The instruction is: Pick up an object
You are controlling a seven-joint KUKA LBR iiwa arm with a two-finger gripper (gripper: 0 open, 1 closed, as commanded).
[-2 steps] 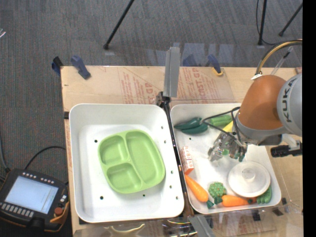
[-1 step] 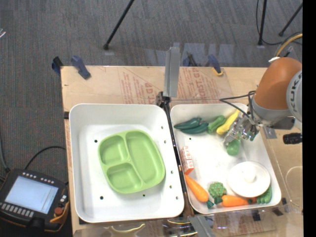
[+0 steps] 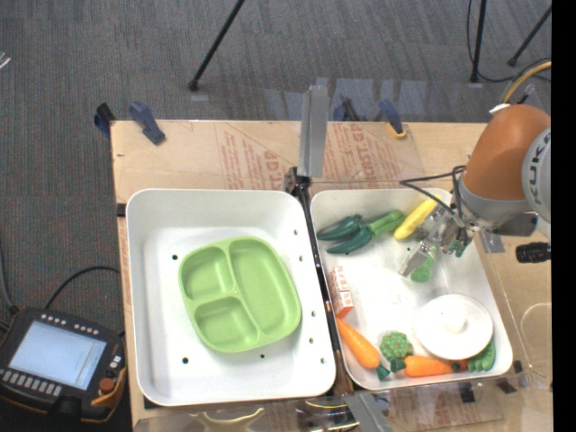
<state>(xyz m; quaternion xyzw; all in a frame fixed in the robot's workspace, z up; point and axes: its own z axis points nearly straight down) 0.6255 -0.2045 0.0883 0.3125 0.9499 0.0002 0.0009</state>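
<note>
Over the right bin (image 3: 500,327) the end effector (image 3: 430,252) hangs low, and I cannot tell its state or whether it has hold of anything. Just below its tip sits a small green toy (image 3: 421,271), the likeliest target (probably light, hard, slippery plastic). Its exact shape is unclear, so a hold across its narrow middle seems safest. A yellow toy corn (image 3: 412,220) lies just beside.

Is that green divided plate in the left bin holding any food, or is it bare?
Bare. All three compartments of the green divided plastic plate show plain green, and it lies flat in the left white bin.
</note>
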